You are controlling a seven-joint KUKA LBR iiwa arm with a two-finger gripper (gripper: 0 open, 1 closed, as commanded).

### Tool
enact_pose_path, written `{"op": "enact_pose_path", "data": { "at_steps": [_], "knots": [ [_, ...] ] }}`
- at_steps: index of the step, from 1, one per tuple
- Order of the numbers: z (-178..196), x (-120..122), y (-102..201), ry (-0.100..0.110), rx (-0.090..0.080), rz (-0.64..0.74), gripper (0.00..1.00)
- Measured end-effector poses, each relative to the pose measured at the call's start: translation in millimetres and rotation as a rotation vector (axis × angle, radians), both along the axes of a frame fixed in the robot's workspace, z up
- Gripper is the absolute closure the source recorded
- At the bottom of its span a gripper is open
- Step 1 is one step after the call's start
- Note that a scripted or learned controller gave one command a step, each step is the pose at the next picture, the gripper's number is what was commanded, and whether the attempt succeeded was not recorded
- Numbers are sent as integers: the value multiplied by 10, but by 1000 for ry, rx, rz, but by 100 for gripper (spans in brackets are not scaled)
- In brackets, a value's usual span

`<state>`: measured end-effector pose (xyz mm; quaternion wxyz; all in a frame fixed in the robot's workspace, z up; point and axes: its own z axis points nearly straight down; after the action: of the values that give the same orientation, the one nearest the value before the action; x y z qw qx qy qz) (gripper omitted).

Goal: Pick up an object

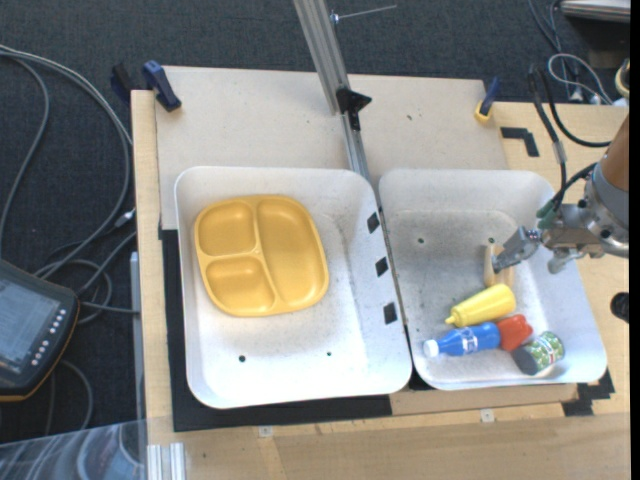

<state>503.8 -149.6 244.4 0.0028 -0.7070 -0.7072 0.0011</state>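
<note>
No writing can be read on the blue bottle (467,341) lying beside the yellow bottle (482,305); the gripper (532,248) is seen open, holding nothing

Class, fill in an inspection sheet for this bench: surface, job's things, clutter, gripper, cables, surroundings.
Surface: bench bearing left bin and right bin.
Job's things: yellow bottle, blue bottle, red object, green-patterned object, clustered in the right bin's near corner.
Clutter: yellow divided plate in the left bin.
Gripper: gripper above the right bin, holding nothing.
Cables: black cables on the floor.
Surroundings: dark carpet; handheld controller at left.
</note>
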Motion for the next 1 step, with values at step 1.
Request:
{"op": "enact_pose_path", "data": {
  "at_steps": [1],
  "knots": [
    [-556, 87, -25, 2, 1, 0, 0]
  ]
}}
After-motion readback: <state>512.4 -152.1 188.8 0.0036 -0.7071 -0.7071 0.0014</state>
